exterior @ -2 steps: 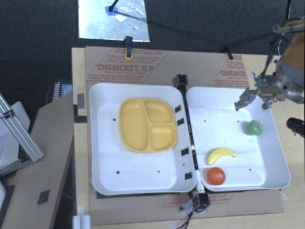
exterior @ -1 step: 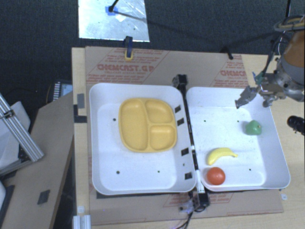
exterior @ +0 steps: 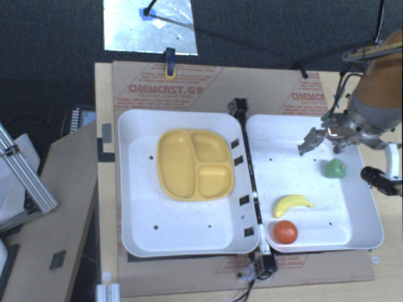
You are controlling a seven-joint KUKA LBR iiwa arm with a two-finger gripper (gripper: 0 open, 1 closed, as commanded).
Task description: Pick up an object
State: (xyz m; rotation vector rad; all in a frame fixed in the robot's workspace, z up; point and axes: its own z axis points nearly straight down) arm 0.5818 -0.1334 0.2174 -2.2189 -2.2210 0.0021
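Fingers of your gripper (exterior: 313,142) stood apart with nothing between them, low over the right bin (exterior: 365,231). Nothing was picked yet: green object (exterior: 335,168) just beside, banana (exterior: 292,204) and tomato (exterior: 285,231) nearer you.

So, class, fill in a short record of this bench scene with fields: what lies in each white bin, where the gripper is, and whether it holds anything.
left bin: shallow white bin holding a yellow plastic three-compartment plate
right bin: shallow white bin holding a small green round object, a yellow banana and a red-orange round fruit
gripper: two-finger gripper over the right bin's far part, left of the green object
held: nothing seen between its fingers
nearest object to gripper: the green one
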